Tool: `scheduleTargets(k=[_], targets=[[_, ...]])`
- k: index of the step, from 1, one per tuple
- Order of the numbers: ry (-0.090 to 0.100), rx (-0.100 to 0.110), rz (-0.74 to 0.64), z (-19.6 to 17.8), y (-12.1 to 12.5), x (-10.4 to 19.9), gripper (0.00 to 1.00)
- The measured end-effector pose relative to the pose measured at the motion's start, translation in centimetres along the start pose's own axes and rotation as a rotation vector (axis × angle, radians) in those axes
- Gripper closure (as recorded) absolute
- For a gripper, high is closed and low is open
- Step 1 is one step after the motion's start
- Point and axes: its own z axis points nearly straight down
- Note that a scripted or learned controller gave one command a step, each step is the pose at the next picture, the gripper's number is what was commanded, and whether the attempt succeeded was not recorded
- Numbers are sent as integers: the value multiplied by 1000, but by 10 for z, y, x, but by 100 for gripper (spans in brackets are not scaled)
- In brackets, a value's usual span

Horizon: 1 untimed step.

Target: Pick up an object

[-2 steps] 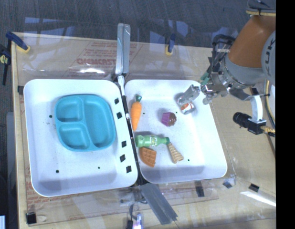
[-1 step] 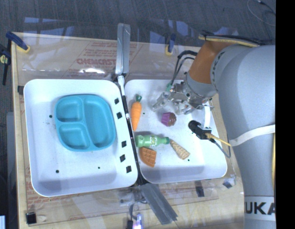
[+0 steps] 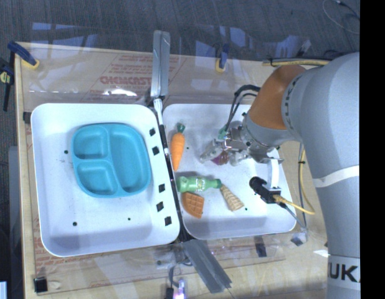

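End effector: you are watching it working low in the right bin, over a small dark red object; whether it is apart or together, you cannot tell. Risk: crowded carrot, green bottle and cone nearby could be getting nudged, spoiling the grasp.

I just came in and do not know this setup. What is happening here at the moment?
A grey arm reaches in from the right, and its tool is low in the right bin, over a small dark item that is hard to identify. A carrot, a green bottle, a waffle piece and a cone lie nearby. The left bin holds a blue divided tray.
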Motion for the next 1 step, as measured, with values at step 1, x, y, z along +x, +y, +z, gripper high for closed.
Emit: scheduleTargets(k=[1], targets=[[1, -1, -127, 0, -79, -11, 0]])
